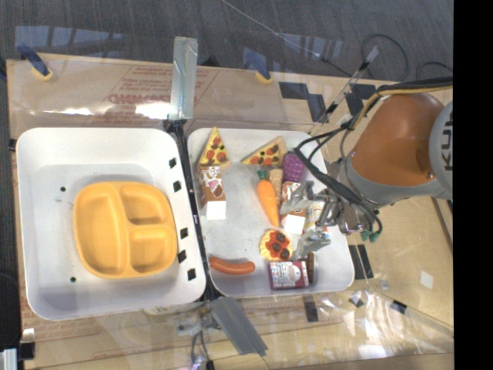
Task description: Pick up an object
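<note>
You are looking down on a robotics laboratory bench [231,91], not a home kitchen. Two shallow white bins [31,206] sit side by side on it, fixed with tape strips [183,75] above and below the seam between them. The grey-and-orange industrial arm [400,145] reaches in right of the bins, trailing loose cables [339,133]. Dark carpet [115,6] lies beyond the bench. The right bin holds plastic toy food [266,199].
</note>
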Motion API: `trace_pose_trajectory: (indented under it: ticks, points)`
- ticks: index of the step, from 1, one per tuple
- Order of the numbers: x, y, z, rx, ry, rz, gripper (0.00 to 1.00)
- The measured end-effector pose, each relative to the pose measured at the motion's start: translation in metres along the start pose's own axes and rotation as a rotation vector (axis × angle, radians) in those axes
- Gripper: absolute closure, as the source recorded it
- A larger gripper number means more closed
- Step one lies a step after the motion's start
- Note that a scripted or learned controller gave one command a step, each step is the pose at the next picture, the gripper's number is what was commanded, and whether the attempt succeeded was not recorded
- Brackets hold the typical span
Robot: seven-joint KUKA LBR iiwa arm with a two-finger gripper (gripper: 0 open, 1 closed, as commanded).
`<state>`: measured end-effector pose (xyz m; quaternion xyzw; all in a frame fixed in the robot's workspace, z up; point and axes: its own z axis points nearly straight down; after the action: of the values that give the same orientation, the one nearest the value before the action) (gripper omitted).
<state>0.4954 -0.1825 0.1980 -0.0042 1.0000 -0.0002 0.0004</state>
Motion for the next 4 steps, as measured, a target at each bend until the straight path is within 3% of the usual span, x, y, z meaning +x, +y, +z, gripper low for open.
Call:
trace_pose_trajectory:
  ticks: [1,2,3,4]
  points:
    - [-0.026,-0.018,0.102,0.001,-0.006,0.113,0.0]
    - [-0.026,0.029,0.106,-0.003,0.002,0.137,0.0]
    - [-0.028,0.029,0.096,-0.001,0.001,0.13,1.0]
    - [-0.062,0.061,-0.064,0.001,-0.014,0.269,1.0]
